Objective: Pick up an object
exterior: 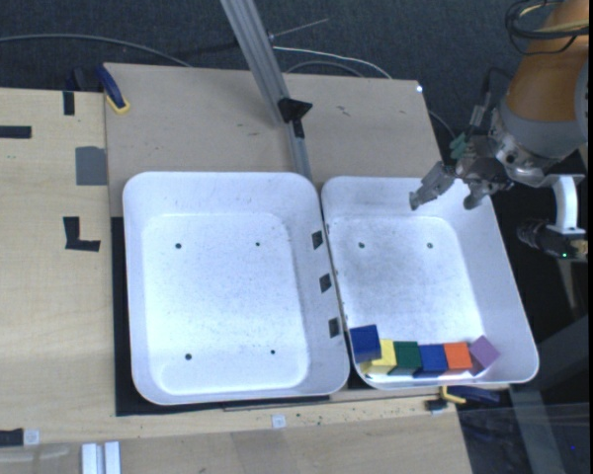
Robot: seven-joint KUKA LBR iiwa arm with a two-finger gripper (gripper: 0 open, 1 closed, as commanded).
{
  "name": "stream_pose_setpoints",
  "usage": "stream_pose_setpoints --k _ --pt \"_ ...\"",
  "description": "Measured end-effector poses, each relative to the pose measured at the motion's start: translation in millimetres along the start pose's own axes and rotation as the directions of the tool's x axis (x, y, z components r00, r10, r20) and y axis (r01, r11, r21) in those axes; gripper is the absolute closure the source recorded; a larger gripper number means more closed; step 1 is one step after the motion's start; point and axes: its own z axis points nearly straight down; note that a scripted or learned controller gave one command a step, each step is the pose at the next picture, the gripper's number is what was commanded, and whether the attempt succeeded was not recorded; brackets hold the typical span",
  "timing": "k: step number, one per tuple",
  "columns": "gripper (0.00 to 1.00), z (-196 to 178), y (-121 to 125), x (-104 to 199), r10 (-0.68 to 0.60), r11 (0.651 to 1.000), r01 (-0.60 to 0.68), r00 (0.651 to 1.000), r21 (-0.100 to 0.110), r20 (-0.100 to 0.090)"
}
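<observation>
Two shallow white bins sit side by side on the bench, the left bin [222, 284] bare of blocks while the right bin [415, 275] carries a row of coloured blocks [422, 355] pushed against its near edge. The arm's gripper [446, 197] hangs above the right bin's far right corner, fingers spread and pinching nothing, well apart from the blocks, apparently poised before a descent.

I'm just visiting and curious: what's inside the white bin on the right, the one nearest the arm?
Inside the right bin, a row of small colored blocks lies along its near edge: blue, yellow, green, blue, orange, purple. The yellow one is partly covered by its neighbors. The gripper hovers over the far corner.
</observation>
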Motion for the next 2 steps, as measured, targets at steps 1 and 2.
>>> stream_pose_setpoints --k 1,2 --pt "0.0 60 -51 -29 0.006 1.0 -0.006 1.0 0.009 0.0" --pt "0.0 36 7 -44 -0.001 1.0 0.001 1.0 -0.005 0.002"
